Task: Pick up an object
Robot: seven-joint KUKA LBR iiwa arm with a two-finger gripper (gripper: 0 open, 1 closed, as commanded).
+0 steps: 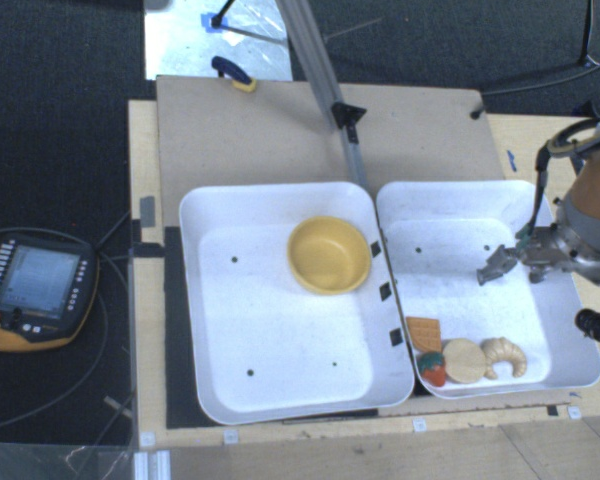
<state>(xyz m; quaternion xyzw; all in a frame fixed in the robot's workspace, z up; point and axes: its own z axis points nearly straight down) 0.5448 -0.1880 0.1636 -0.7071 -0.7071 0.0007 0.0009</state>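
From the overhead camera view, the gripper [502, 267] hangs over the right bin [450, 203], its fingers spread apart with nothing between them. So nothing is picked yet. The candidates sit clustered at that bin's near edge: a square cracker [424, 332], a red-and-green piece [434, 367], a round biscuit [464, 360] and a croissant [506, 356], all touching or just beside each other and well apart from the gripper. Over in the left bin [225, 343] rests a yellow bowl [328, 254]. By my reading, the descent, grasp and lift all remain.
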